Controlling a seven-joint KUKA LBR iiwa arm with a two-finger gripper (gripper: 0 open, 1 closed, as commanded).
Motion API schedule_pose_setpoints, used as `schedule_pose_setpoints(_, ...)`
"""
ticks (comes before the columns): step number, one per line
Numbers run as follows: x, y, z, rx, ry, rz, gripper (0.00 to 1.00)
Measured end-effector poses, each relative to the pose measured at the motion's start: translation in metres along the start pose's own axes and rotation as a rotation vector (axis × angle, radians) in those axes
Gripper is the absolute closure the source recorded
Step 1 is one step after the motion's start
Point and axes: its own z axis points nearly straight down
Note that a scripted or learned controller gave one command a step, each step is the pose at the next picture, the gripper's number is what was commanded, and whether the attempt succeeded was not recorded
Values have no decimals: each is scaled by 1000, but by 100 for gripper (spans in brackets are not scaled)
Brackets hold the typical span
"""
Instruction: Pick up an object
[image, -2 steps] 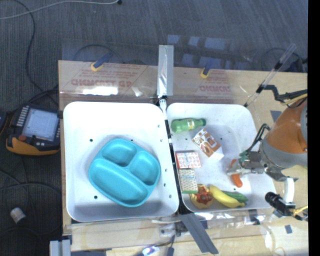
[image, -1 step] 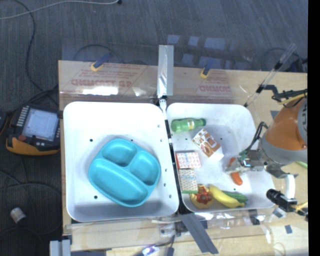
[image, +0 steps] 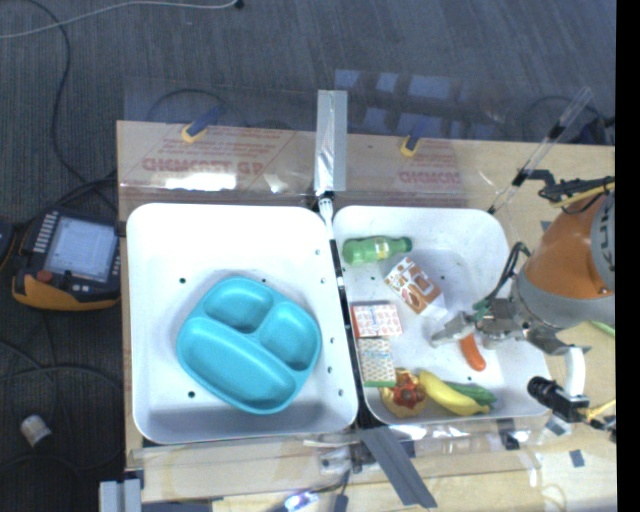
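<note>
Orange carrot-like piece (image: 472, 351) lies in right bin (image: 480, 225), just below gripper (image: 462, 327), touching or nearly so. Finger spread: cannot tell. Banana (image: 450, 393) near edge; green bottle (image: 375, 249) far left. Blue divided tray (image: 250, 342) in left bin (image: 160, 290).

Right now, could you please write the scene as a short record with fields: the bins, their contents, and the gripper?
left bin: holds a blue divided plate
right bin: holds several small things
far side: green bottle, lying down
middle: patterned packet; two small printed cards by the divider
near side: yellow banana, green pod against it, red and yellow fruit
gripper: low over the right bin, just above an orange carrot-like piece
hold: cannot tell
</note>
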Motion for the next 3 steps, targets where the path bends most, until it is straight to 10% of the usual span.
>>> schedule_pose_setpoints(1,2,-18,-1,-9,-19,-145,0)
schedule_pose_setpoints(2,4,-18,-10,-7,-13,-146,100)
schedule_pose_setpoints(3,5,2,-30,10,-9,-177,100)
